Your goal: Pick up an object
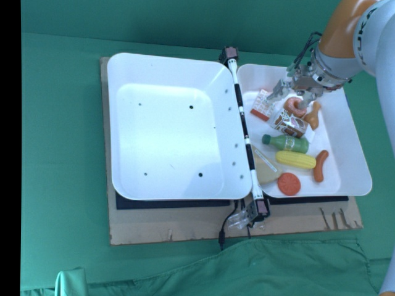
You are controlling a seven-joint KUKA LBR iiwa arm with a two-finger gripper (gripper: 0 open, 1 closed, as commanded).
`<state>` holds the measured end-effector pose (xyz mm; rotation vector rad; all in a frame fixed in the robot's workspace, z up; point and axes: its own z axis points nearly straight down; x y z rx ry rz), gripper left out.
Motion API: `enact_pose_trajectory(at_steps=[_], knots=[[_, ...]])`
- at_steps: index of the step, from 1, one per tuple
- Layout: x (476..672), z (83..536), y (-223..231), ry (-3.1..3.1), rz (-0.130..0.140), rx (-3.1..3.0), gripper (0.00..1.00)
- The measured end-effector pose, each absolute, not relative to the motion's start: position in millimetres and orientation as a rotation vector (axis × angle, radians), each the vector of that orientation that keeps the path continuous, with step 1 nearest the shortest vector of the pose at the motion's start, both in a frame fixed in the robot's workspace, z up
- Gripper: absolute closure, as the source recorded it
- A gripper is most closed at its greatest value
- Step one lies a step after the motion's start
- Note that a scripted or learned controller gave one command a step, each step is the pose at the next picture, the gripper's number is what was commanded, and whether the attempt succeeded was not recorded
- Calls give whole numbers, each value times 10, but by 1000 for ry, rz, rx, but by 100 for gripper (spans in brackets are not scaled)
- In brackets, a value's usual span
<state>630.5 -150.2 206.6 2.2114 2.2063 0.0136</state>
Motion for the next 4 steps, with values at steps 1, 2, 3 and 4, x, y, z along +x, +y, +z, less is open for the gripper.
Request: enact_pose_trajectory(at_steps=[1,2,3,4], knots=[[6308,2174,-1517,2200,14,2213,100],[6262,2652,-1545,2211,7,2219,100],[6339,3137,-1550,2212,8,2217,100],[6343,3645,-1480,2212,9,2216,100]])
